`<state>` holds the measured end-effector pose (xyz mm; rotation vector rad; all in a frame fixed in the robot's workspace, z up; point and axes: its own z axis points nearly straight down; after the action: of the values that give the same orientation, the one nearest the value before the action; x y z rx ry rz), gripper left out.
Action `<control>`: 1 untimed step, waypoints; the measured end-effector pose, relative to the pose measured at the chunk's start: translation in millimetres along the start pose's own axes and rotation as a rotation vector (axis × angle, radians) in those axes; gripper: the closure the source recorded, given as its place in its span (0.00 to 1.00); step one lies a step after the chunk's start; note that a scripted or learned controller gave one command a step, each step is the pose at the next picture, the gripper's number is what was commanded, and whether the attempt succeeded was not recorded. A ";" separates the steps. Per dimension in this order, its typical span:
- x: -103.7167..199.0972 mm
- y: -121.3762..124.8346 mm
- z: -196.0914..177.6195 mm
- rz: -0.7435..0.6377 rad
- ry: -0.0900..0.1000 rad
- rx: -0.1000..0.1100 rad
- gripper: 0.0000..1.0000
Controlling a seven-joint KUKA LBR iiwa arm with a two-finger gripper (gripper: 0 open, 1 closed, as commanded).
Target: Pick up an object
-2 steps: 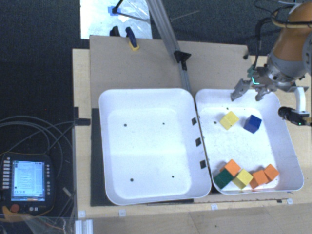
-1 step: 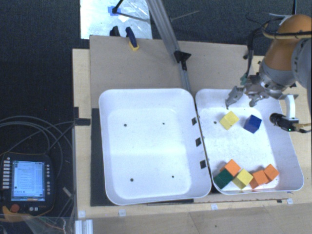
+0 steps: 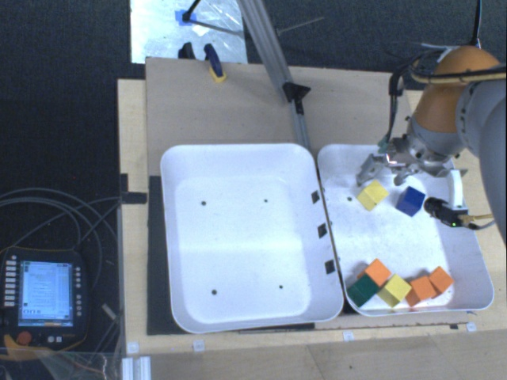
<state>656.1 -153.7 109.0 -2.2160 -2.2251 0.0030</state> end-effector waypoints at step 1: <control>-0.5 2.6 -15.5 -0.003 -0.002 -0.009 1.00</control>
<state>658.7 -154.2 124.5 -2.2178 -2.2340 -0.0043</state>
